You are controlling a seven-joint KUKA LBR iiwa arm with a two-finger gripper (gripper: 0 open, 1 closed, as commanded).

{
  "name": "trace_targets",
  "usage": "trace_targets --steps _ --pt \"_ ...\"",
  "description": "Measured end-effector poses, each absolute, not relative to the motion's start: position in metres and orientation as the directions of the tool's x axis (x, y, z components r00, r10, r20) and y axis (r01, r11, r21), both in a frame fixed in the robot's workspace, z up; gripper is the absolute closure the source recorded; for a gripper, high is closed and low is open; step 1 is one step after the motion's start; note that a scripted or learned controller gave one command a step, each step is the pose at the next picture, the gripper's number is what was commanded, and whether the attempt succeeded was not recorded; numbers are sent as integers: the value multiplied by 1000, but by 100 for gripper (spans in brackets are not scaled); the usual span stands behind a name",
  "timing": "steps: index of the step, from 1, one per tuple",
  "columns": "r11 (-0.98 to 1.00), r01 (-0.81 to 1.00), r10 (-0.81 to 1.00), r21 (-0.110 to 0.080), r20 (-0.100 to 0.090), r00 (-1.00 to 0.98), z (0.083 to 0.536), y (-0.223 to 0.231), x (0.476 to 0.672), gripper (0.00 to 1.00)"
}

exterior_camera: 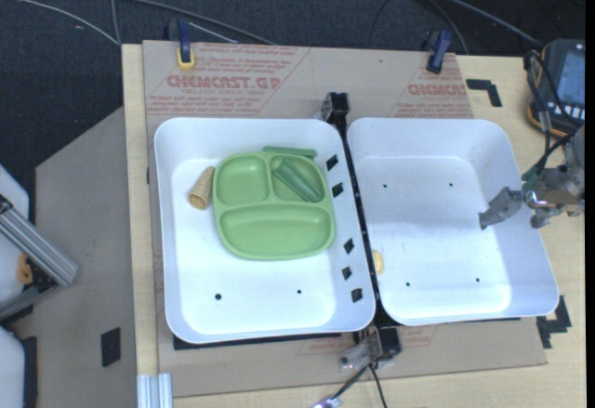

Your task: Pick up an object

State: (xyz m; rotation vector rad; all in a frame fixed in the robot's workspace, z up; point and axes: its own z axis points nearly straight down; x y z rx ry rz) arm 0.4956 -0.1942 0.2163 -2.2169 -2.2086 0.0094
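A green divided plate (274, 208) lies in the left bin (186, 304). A green pod-shaped piece (299, 179) rests in the plate's upper right compartment, and a flat green strip (290, 152) lies just behind the plate. A tan cone (200, 188) sits against the plate's left rim. A small yellow item (376, 261) lies at the left wall of the right bin (446, 299). My gripper (519, 211) hangs over the right bin's right side, far from all of these. It is open, and nothing is between its fingers (497, 209).
Black clips (350, 248) run down the divider between the two bins. Blue clamps (185, 44) hold the cardboard at the back. Cables and a dark device (562, 85) sit at the far right, behind the arm.
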Motion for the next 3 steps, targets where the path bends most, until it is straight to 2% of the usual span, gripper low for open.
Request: trace_targets --steps 1,2,3 --pt "0 1000 1000 -1 1 0 222 -194 499 0" --pt "1 1000 1000 -6 4 -1 172 -186 505 0" --pt "0 1000 1000 -7 4 0 109 -186 502 0"
